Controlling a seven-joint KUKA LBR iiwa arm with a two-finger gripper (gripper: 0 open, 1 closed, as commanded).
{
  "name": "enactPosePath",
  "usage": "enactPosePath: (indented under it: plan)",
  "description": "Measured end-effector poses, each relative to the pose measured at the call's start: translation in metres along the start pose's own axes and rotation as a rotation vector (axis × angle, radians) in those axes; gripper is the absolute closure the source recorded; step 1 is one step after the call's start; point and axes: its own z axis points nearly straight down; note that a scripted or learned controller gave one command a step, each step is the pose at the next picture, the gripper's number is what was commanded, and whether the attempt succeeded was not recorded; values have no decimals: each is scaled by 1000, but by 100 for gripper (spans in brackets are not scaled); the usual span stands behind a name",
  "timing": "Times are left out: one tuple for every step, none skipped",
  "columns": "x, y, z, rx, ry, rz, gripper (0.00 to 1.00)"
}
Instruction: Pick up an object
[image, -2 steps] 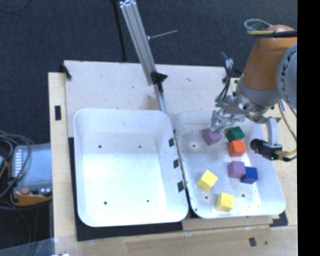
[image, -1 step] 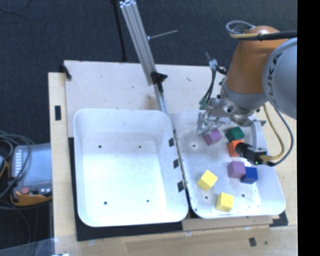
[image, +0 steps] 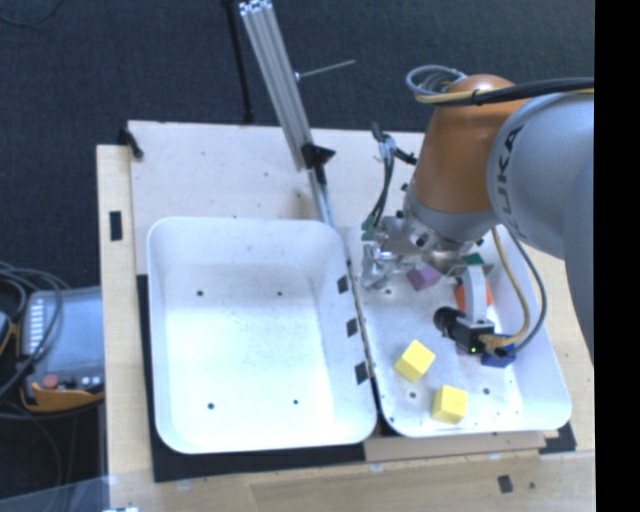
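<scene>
Hanging low over the right bin (image: 520, 400), close to its left edge and far corner, the gripper (image: 383, 262) is seen as a cluster of bare metal parts under the grey arm (image: 545, 170); how wide it is set cannot be made out, and nothing can be seen held in it. A small purple block (image: 423, 277) is found just beside it, toward the bin's middle, partly covered by the wrist. An orange and white object (image: 476, 288) lies further toward the right edge, its shape unclear. Two yellow cubes, matte and sharp-edged, are placed toward the near edge, well apart from the gripper: one yellow cube (image: 415, 360) nearer the left edge, the other yellow cube (image: 450, 403) almost at the near edge. Both bins are shallow, white and round-cornered; the left bin (image: 250, 330) is speckled with a few dark dots. They are carried by a pale bench (image: 200, 170).
</scene>
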Motion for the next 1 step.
enactPosePath:
  plan:
    - [53, -7, 6, -1, 0, -1, 100]
